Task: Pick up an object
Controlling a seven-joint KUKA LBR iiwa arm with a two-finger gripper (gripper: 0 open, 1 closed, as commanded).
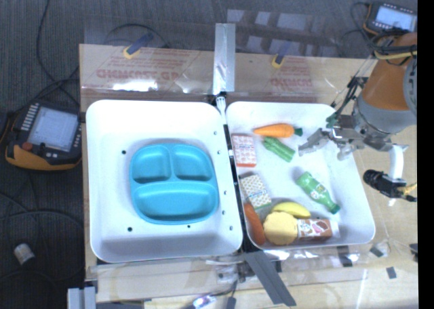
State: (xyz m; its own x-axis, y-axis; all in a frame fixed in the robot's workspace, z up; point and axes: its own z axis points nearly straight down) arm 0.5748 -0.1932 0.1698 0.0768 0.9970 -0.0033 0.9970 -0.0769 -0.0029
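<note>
Hovering spread and holding nothing, the gripper (328, 142) hangs over bare floor near the right bin's (359, 196) far edge.

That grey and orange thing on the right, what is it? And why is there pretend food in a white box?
It is a robot arm. At its end sits a claw with two fingers, spread open, for picking things up. The claw holds nothing.

The picture comes from one camera fixed above the bench, looking down at a slant.

On the bench sit two shallow white bins side by side. The left bin has a blue plate with three sections. The right bin has toy food: a carrot, a green bottle, a banana, a yellow lemon-like fruit, a green pickle-like piece and some small packets. The claw hovers over the right bin's upper right part, near the carrot.

Its job is to pick up one object.
</note>
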